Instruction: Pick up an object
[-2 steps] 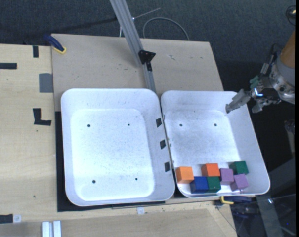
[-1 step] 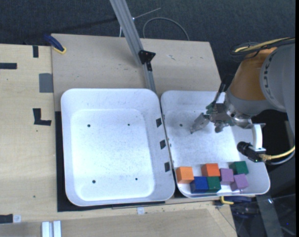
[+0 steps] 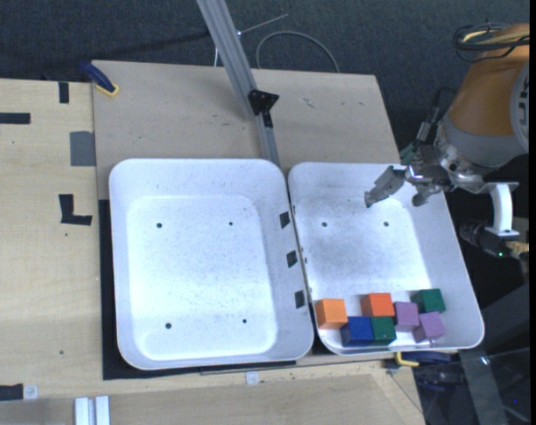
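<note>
Nothing picked yet: my claw (image 3: 399, 189) hangs spread and bare over the right bin (image 3: 445, 237)'s far end, blocks (image 3: 380, 317) untouched at its near end.

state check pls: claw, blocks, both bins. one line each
claw: open, nothing between its fingers, above the right bin's far end
orange blocks: two, resting at the right bin's near edge
blue block: resting, touching the green one beside it
green blocks: two, resting
purple blocks: two, resting near the corner
right bin: holds all the blocks
left bin: flat on the bench
</note>
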Robot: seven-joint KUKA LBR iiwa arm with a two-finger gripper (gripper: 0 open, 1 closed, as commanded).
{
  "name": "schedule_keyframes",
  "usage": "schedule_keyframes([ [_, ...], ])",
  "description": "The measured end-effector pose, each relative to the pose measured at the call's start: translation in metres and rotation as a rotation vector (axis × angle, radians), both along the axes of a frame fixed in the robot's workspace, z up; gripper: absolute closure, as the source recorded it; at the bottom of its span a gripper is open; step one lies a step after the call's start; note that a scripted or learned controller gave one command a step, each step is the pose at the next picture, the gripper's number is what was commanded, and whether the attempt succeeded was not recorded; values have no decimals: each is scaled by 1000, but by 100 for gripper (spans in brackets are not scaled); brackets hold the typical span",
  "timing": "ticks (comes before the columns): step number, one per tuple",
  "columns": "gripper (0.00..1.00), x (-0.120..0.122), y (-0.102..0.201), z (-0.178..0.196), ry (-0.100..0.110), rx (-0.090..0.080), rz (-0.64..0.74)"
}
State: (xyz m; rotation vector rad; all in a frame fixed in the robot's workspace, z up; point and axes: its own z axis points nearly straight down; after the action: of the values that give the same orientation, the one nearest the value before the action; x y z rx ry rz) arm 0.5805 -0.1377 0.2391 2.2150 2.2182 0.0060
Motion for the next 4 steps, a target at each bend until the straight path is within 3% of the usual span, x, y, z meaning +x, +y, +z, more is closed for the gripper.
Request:
schedule_keyframes([
  [1, 0, -51, -12, -148, 18, 4, -3],
  [2, 0, -47, -3, -148, 11, 4, 0],
  [3, 0, -56, -2, -41, 2, 0, 0],
  [4, 0, -13, 38, -71, 9, 4, 4],
])
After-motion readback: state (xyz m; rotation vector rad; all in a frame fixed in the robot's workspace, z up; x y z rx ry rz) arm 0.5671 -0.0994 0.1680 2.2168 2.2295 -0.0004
